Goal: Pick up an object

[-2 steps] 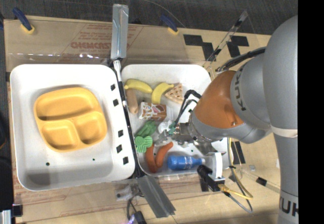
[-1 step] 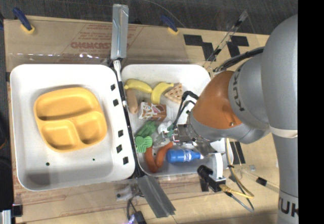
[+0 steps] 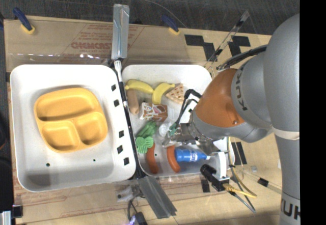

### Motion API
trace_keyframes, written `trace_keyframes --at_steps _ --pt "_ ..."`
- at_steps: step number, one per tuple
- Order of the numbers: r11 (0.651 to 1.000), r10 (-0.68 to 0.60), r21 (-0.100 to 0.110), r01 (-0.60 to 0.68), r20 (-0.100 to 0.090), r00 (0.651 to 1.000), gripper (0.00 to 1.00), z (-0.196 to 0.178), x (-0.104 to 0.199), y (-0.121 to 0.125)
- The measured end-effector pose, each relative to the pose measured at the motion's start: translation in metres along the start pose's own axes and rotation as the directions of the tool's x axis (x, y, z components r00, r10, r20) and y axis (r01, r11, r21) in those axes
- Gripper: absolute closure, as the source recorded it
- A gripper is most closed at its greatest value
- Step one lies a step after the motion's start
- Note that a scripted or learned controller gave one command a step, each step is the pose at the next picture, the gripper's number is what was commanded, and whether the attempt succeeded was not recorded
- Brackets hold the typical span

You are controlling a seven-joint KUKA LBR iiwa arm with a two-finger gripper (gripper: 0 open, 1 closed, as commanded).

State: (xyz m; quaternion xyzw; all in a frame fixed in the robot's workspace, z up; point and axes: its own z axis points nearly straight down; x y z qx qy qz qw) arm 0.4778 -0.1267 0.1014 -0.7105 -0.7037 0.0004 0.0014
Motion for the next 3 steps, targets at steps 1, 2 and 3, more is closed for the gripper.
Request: trace_keyframes --at_steps 1,2,3 --pt "0.993 -0.116 -0.007 0.116 0.003 0.993 1.00 -0.151 0.025 0.023" --pt "0.998 -0.057 -0.003 0.057 0.002 0.998 1.00 -0.184 -0.019 0.049" --pt "0.993 0.115 0.003 -0.115 0.000 0.993 1.00 -0.151 -0.035 0.047"
